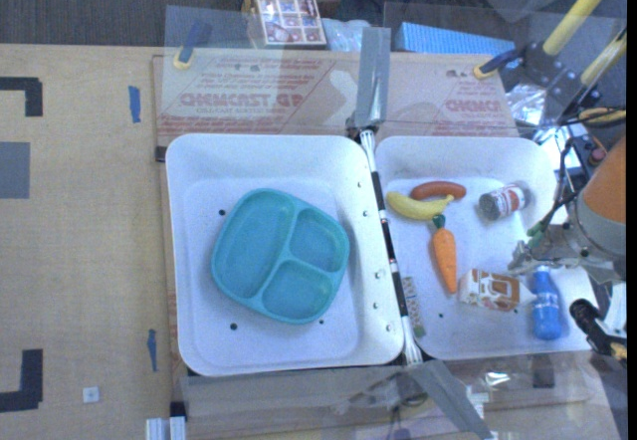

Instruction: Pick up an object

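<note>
Both bins (199, 169) appear as matt white plastic. The divided plate (281, 256) is seen as smooth teal plastic with slight sheen. The bench (80, 229) is noted as pale matt wood.

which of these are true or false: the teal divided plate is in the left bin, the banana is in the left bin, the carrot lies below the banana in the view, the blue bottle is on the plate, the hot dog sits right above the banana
1. The teal divided plate is in the left bin. True.
2. The banana is in the left bin. False: it lies in the right bin.
3. The carrot lies below the banana in the view. True.
4. The blue bottle is on the plate. False: it lies in the right bin, beside the small carton.
5. The hot dog sits right above the banana. True, they look to be touching or nearly so.
</note>
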Controlling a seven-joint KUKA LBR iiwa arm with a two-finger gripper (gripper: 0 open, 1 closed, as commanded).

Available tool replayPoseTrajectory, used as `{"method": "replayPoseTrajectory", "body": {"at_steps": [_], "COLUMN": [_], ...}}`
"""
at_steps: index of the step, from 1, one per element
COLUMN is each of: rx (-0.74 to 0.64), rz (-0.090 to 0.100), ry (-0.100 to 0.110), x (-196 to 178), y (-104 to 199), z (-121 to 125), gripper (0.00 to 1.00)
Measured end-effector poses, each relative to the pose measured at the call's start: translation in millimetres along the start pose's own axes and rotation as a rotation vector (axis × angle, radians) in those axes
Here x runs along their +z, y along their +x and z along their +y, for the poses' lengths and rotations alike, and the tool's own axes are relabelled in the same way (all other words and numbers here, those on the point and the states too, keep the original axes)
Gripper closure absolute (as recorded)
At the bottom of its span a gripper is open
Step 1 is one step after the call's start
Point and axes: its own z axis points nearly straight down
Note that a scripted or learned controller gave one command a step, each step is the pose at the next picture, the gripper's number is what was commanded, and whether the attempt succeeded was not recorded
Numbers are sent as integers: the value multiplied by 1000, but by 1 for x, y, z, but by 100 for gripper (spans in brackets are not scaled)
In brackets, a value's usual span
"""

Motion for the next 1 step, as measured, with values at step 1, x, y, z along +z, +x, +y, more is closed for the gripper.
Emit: {"method": "replayPoseTrajectory", "body": {"at_steps": [1], "rx": [-13], "rz": [20], "ry": [7], "x": [1], "y": [12], "z": [2], "gripper": [0]}}
